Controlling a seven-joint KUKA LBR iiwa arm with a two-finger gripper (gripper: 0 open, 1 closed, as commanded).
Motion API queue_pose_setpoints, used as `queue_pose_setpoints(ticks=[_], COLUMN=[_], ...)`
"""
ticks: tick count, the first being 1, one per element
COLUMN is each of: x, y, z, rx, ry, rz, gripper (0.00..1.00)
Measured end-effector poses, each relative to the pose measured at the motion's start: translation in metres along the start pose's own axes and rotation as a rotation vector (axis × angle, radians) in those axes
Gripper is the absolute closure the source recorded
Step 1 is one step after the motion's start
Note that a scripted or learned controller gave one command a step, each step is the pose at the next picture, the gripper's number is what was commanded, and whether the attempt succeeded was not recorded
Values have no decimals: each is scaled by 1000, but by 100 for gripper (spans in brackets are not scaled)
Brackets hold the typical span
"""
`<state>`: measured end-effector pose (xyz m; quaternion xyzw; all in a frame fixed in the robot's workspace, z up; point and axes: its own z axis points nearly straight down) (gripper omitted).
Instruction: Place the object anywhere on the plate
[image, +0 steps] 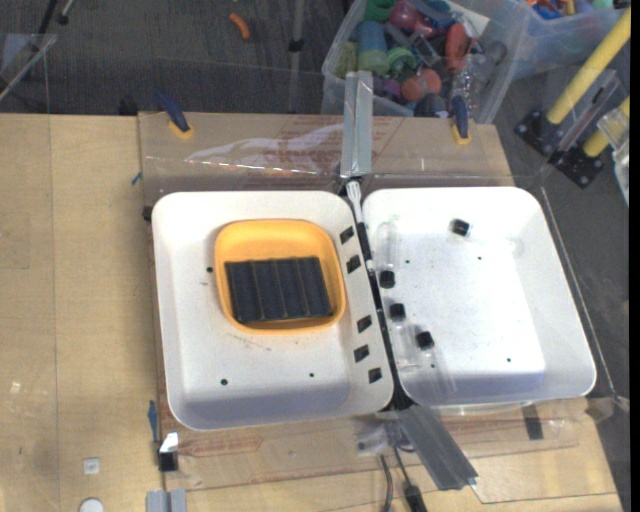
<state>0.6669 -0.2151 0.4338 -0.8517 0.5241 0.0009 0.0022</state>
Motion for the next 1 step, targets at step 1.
queue_pose_setpoints(ticks=[1], x=[-2], y=[-2], z=[-1], rx=[1], ry=[1], rz=[-181], gripper=[100])
